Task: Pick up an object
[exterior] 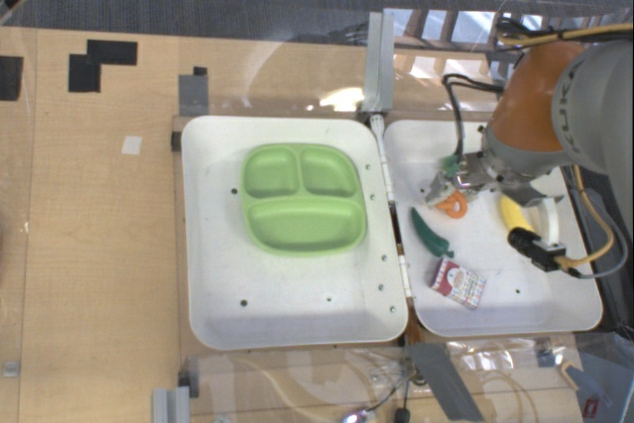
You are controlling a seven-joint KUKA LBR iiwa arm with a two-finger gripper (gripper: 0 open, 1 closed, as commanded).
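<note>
While the gripper hangs low over the right bin, an orange object lies just beneath its tip; whether it is gripped cannot be told. Near that orange piece lie a green tool, a red packet and a yellow item. Beyond, the left bin holds a green divided plate.

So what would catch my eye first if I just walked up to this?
Probably the bright green divided plate, lying alone in the left bin. Next, the big grey arm with its orange band, reaching in from the right over the right bin, where an orange ring, a dark green piece and a small red packet lie.
</note>
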